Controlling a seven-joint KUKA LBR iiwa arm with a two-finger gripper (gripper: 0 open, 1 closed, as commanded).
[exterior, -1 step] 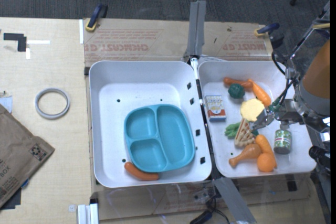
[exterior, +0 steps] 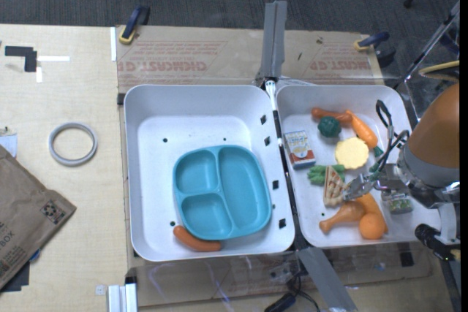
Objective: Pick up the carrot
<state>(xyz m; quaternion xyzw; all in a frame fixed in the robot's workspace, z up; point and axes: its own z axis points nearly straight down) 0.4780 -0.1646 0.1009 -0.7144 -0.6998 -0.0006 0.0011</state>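
Camera view: slender orange carrot (exterior: 363,129), tilted, right bin (exterior: 292,102).

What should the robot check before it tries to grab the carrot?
1. Orange carrot with a green top found, in the right white bin: ok.
2. Carrot free on top, nothing covering it: ok.
3. Gripper over the carrot: not ok; it sits lower, by the waffle-patterned toy and tan toy drumstick.
4. Jaws open wide enough: cannot tell.
5. Room around the carrot: not ok; a dark green broccoli toy and a yellow round toy crowd it.
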